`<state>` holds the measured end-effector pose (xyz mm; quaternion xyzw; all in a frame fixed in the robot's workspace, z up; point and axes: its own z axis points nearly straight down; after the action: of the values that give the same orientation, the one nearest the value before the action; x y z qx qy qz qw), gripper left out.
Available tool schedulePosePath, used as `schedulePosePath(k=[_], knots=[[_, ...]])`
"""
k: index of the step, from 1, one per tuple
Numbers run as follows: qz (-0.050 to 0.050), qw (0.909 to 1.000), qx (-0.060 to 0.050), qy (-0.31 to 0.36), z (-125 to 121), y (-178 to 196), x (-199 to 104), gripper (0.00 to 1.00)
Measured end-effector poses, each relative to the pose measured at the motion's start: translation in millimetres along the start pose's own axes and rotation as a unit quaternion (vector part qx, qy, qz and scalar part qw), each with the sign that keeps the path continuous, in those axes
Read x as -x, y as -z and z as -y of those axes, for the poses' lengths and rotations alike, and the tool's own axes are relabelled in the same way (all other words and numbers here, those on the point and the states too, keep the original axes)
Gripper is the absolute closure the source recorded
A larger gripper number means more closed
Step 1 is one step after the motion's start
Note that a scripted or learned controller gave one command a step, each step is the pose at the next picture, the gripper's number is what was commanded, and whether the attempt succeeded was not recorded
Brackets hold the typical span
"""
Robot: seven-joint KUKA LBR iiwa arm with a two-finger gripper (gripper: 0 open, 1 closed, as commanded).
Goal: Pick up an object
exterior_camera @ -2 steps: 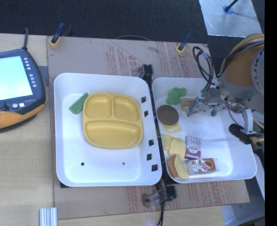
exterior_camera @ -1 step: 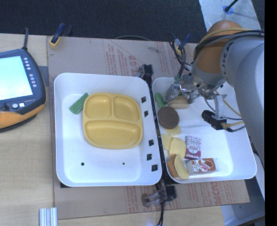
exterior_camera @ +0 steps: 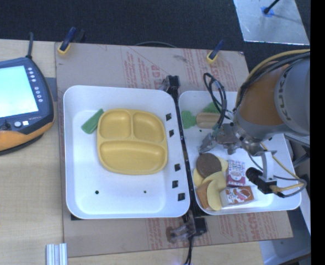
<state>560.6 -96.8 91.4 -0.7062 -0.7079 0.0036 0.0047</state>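
Observation:
My gripper [exterior_camera: 224, 141] hangs low over the middle of the right bin [exterior_camera: 288, 204], under the arm's orange band. Just below it lie a brown round disc [exterior_camera: 208, 163], yellow and tan round pieces [exterior_camera: 211, 192] and two small red-and-white packets [exterior_camera: 236, 182]. At the bin's far side, past the gripper, rest a tan block [exterior_camera: 207, 120] and a green piece [exterior_camera: 188, 118]. The wrist hides whatever sits right under the gripper.
The left bin [exterior_camera: 79, 197] holds a yellow divided tray [exterior_camera: 132, 141] with a green piece [exterior_camera: 92, 121] at its far left corner. A pendant with a screen [exterior_camera: 13, 101] lies on the bench to the left. Black cables loop over the right bin.

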Motion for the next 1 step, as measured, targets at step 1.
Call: schedulePosePath(k=[1], knots=[[0.001, 1.0000, 0.003, 0.001, 37.6, -0.3, 0.4, 0.00]])
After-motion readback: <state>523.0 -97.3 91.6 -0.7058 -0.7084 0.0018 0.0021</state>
